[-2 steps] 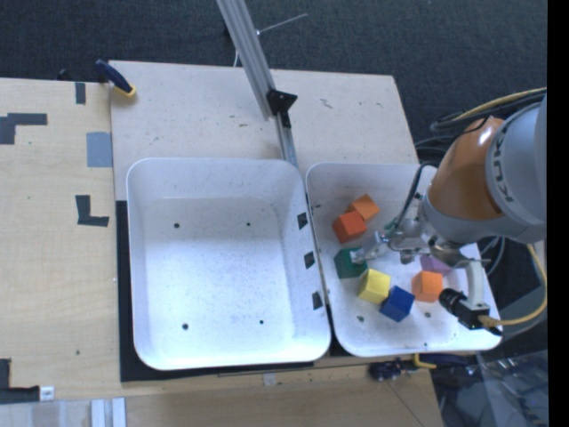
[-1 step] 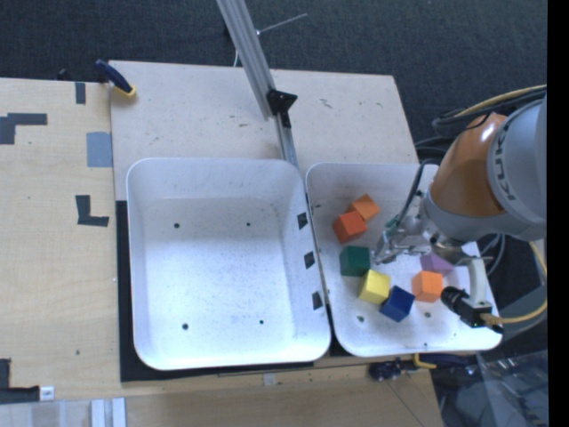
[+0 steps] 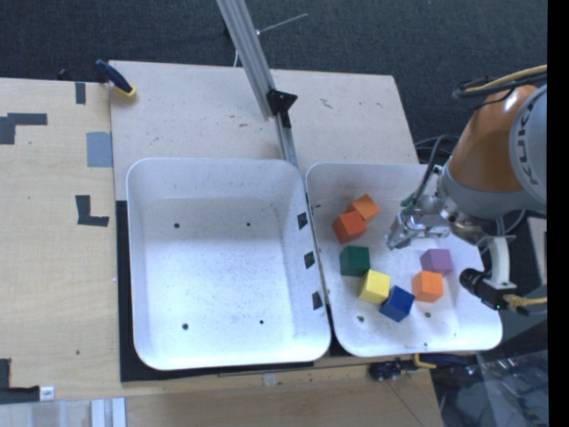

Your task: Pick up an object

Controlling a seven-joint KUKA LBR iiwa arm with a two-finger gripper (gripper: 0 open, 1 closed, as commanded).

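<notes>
Pale plywood desk (image 3: 204, 114) under me carries two shallow white bins, and nothing has been lifted yet as far as I can judge: every block lies on the floor of the right bin (image 3: 462, 332). Nearest the claw (image 3: 402, 236) sit the red-orange cube (image 3: 349, 225) and an orange one (image 3: 364, 207); the green (image 3: 355, 261), yellow (image 3: 374, 286), blue (image 3: 397, 302), purple (image 3: 436, 260) and second orange (image 3: 428, 286) blocks cluster below. All look like matte painted, hard-edged cubes. I cannot tell how the claw stands. The left bin (image 3: 213, 265) is smooth, speckled plastic.
</notes>
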